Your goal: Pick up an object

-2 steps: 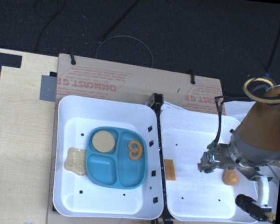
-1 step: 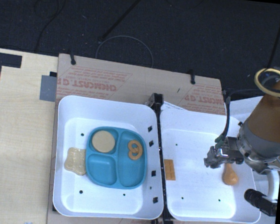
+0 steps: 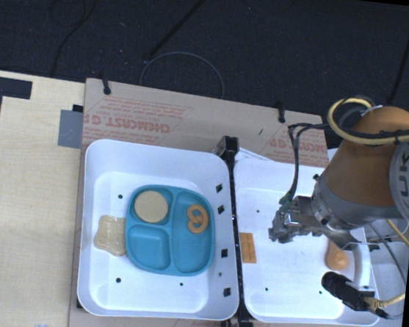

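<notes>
The gripper (image 3: 283, 232) hung over the right bin (image 3: 277, 294) — jaw state impossible to tell — left of an orange object (image 3: 336, 258).

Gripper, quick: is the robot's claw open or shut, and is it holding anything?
Gripper: it hangs over the right bin, and open or shut cannot be told from this view. Nothing shows between its tips.
</notes>
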Tool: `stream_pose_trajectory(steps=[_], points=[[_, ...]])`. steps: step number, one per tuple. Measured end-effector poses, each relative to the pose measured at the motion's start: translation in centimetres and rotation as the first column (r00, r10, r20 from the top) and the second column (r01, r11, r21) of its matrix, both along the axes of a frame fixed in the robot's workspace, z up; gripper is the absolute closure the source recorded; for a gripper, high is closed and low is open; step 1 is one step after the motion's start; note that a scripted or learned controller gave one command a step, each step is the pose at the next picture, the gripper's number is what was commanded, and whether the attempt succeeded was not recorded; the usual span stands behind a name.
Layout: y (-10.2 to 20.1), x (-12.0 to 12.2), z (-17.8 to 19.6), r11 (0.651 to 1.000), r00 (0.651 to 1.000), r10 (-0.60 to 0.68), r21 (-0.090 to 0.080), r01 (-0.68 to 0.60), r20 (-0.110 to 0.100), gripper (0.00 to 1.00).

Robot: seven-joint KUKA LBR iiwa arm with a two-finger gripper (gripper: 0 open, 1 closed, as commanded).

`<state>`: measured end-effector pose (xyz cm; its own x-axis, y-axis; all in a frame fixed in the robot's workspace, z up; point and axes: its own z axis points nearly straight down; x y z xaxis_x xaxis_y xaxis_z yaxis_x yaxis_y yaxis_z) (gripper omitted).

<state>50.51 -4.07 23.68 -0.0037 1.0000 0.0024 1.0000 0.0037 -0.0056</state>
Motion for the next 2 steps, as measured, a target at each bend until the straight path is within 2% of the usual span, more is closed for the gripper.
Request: stream_pose_trajectory(steps=[2], points=[[11.6, 1.5, 0.7, 1.0, 1.0, 0.002, 0.0, -0.002, 0.002, 1.0]])
